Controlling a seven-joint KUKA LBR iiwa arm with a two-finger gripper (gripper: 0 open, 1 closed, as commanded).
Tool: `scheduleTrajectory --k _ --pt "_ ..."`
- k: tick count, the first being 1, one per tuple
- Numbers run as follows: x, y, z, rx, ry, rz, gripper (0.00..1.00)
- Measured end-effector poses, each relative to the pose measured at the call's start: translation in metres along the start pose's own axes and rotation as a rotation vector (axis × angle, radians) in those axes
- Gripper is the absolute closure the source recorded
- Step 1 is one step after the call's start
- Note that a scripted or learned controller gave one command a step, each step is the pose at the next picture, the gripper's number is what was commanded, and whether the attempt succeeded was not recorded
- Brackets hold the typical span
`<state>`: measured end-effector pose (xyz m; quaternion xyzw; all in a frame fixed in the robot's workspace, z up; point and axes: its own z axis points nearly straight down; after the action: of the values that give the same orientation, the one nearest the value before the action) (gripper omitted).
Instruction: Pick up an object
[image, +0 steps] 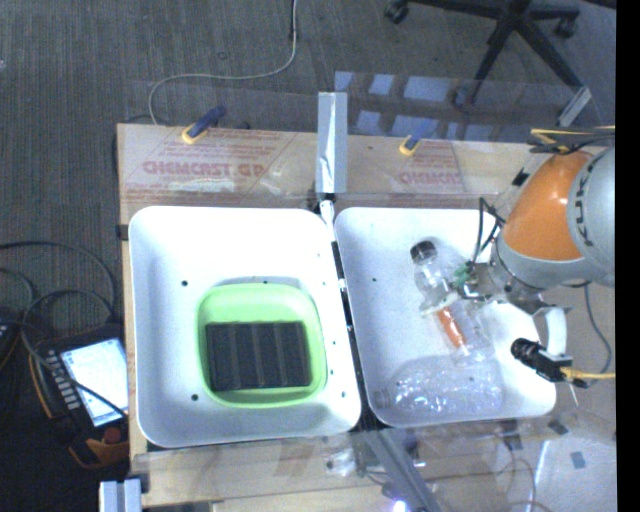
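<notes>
Crinkled clear plastic (447, 388) lies nearest you — light, slippery; take the clear bottle (440, 290) mid-body instead. Gripper (470, 285) likely touching it — fingers' state: cannot tell.

Clear plastic bottle (440, 290) w/ dark cap and orange bit inside lies on its side in right bin (380, 300), cap toward 11 o'clock, base toward 5 o'clock. Crumpled clear plastic bag (445, 388) lies flat near bin's 6 o'clock wall, just below bottle. Green tray (262, 300) w/ dark ribbed insert sits flat in left bin (160, 300), toward 6 o'clock.
</notes>
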<state>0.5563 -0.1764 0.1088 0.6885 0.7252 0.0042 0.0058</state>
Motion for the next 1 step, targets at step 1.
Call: scheduleTrajectory --k 1 --pt "-0.0287 0.0058 0.0055 -0.01 -0.006 -0.061 1.0"
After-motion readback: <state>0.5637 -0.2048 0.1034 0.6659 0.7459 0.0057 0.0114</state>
